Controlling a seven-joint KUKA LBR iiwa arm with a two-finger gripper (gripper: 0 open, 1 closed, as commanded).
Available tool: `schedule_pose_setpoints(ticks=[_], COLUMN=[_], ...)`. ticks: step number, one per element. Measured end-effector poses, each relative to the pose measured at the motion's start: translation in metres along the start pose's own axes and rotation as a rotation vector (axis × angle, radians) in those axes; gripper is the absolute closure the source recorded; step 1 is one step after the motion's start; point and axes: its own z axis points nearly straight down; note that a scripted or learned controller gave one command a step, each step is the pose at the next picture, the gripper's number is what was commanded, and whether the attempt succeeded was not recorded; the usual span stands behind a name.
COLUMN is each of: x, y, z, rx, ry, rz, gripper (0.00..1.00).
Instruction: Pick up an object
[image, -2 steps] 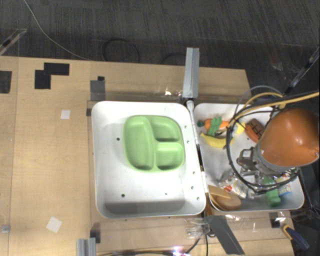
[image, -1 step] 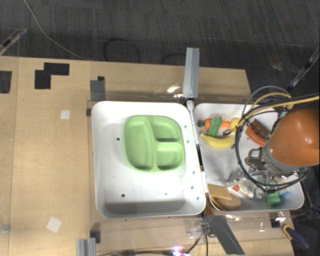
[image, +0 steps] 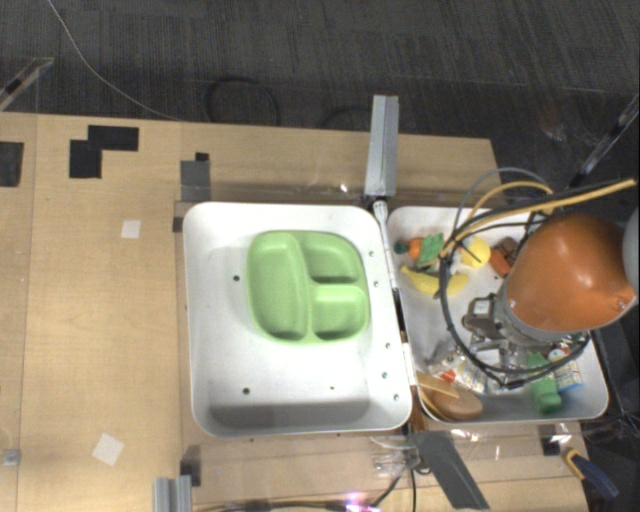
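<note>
Where cables crowd, the hand (image: 497, 352) hangs over the right bin (image: 596, 398).

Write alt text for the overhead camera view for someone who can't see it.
A grey arm with an orange band reaches down into the right white bin of small toys, beside a left bin holding a green divided tray.

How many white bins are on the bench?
2. The left bin holds a green divided tray. The right bin holds small objects, some hidden under the arm.
</note>
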Motion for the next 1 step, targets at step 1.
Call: schedule_pose_setpoints(ticks=[1], x=[-0.0058], y=[0.0037], z=[-0.0004], rx=[0.005], ry=[-0.001], rz=[-0.098], gripper=[0.0])
